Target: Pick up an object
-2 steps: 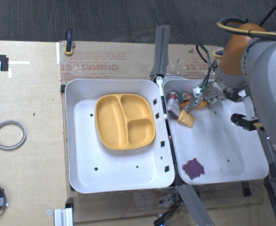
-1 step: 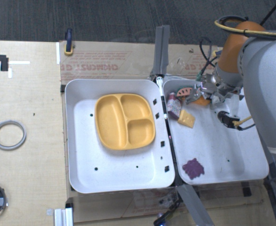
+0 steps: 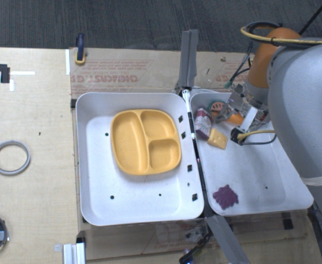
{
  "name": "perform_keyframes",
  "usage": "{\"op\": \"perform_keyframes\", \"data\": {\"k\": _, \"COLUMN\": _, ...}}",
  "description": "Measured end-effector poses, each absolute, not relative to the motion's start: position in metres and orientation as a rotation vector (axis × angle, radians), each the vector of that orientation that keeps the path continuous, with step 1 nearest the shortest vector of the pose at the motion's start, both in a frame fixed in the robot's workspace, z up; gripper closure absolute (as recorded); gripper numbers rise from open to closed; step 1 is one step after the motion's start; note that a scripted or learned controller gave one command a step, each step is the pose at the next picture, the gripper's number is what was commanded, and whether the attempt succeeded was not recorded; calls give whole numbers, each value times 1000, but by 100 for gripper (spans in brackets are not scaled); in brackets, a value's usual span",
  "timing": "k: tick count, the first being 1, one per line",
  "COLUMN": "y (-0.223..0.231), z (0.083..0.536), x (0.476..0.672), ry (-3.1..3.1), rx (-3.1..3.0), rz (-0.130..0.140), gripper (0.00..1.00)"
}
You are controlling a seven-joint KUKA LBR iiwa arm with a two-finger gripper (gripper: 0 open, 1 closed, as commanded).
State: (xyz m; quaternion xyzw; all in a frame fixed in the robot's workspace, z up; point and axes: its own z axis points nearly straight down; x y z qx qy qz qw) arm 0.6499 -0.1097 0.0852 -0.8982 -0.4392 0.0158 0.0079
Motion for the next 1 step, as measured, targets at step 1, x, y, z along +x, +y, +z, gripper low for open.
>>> {"op": "perform_keyframes", "data": {"k": 1, "y": -88, "z": 192, "x": 652, "ry": -1875, "rx": -2523, "rz": 3, "gripper": 0}}
